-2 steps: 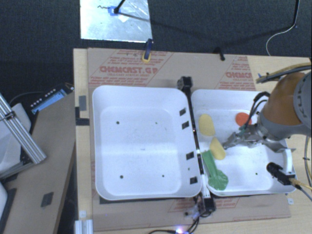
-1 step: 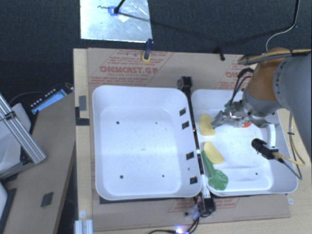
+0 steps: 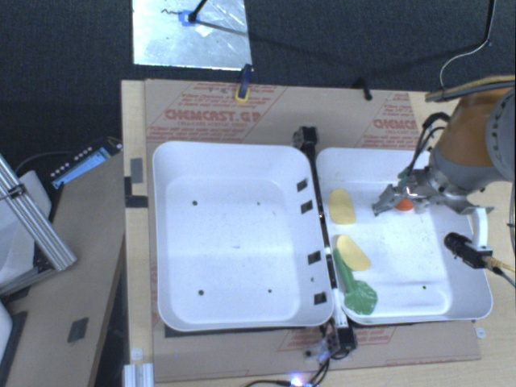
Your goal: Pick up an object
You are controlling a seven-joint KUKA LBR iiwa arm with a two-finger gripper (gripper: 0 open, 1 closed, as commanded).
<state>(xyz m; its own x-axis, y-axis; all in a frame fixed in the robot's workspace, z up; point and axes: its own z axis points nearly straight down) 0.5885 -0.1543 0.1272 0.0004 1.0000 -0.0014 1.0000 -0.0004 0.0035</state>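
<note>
Orange object (image 3: 404, 204): small, in the right bin, upper right part — sits right at the gripper tip, partly hidden by it.
Gripper (image 3: 395, 201): low over the right bin, pointing left; can't tell how far the claw is open, or whether it grips the orange piece — touching or just beside, not clear.
Arm (image 3: 476, 143): grey with orange band, comes in from the right above the right bin.
Right bin (image 3: 463, 301): also holds a yellow piece (image 3: 342, 206) near its left wall, a second yellow piece (image 3: 353, 253) below it, and a green item (image 3: 358, 295) touching that second one.
Left bin (image 3: 234, 232): white, beside the right bin, walls touching at the middle.
</note>
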